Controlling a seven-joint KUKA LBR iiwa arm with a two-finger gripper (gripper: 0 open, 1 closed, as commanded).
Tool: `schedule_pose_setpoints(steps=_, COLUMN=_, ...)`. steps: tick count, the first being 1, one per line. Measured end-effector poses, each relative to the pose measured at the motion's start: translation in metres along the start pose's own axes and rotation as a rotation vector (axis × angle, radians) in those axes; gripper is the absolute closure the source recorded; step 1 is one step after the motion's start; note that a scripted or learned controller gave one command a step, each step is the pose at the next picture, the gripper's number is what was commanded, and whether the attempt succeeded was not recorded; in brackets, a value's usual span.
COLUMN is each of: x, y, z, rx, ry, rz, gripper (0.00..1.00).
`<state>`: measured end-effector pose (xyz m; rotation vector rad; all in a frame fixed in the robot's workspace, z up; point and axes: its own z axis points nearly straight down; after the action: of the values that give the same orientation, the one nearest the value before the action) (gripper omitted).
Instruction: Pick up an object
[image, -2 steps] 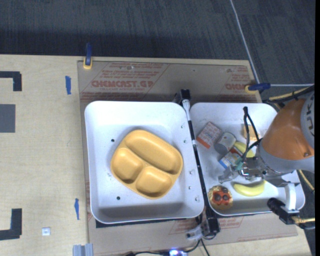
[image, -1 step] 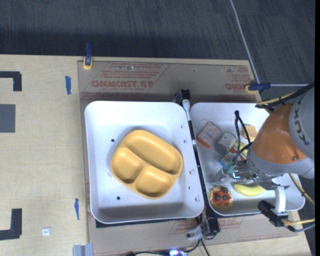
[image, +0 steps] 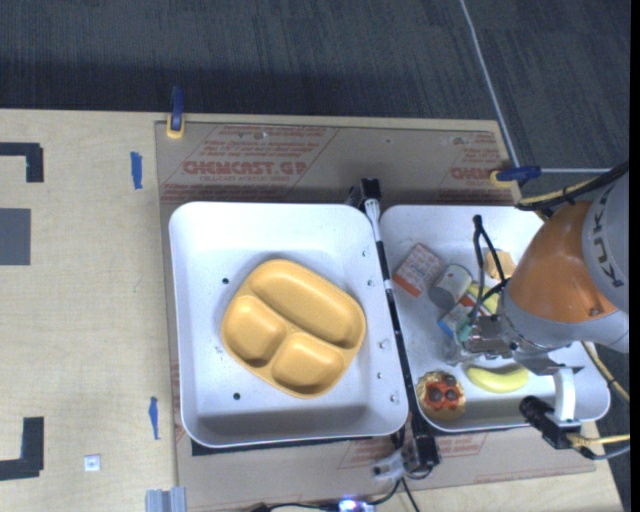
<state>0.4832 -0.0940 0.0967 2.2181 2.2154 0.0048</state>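
Note:
The right bin (image: 400, 235) holds several small objects. A red and white packet (image: 418, 268) lies at its far left, and a grey cylinder (image: 450, 285) rests just right of it. Along the near wall are a yellow banana (image: 497, 379) and a round orange and dark toy (image: 442, 393). My gripper (image: 478, 340) is down in this bin, just above the banana and to the right of the cylinder, with small items crowded around it. The arm's orange band (image: 560, 270) hides the bin's right part.
The left bin (image: 190, 300) holds a large yellow divided plate (image: 292, 325). A black divider (image: 385, 290) runs between the bins. Brown cardboard (image: 250, 160) lies behind them. The wooden bench (image: 80, 300) stretches to the left.

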Motion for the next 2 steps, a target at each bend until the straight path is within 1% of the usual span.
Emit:
schedule_pose_setpoints(steps=1, x=0.0844, y=-0.0023, z=-0.0885, rx=0.005, ry=0.004, rz=-0.003, gripper=1.0)
schedule_pose_setpoints(steps=2, x=0.084, y=-0.0024, z=-0.0884, rx=0.005, ry=0.003, rz=-0.003, gripper=0.0)
